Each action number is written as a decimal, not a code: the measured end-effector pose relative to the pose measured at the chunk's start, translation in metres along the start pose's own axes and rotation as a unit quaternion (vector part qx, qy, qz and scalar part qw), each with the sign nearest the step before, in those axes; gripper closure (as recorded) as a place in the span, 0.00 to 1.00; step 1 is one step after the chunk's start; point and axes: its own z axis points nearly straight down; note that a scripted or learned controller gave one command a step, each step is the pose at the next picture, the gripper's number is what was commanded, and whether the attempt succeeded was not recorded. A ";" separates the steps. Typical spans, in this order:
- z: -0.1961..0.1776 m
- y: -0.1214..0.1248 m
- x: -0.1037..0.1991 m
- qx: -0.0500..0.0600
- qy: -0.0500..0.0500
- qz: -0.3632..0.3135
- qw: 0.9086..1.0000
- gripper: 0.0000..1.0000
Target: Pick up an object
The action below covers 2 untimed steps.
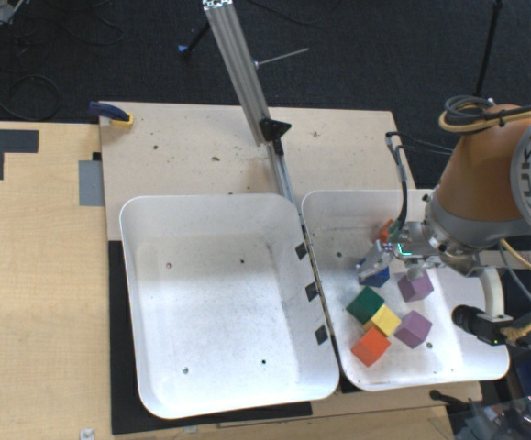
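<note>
Over the right bin, the arm's pincer reaches down beside a blue block.

A robotics laboratory is suggested. Two shallow white bins are set side by side on a pale wooden worktop, and a slanted aluminium rail topped by a checkered marker is mounted behind them. Loose cables are seen on dark carpet. What may be a clamp is fixed at the board's corner.
</note>
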 end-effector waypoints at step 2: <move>0.060 0.003 -0.006 0.001 0.000 0.001 1.000 0.00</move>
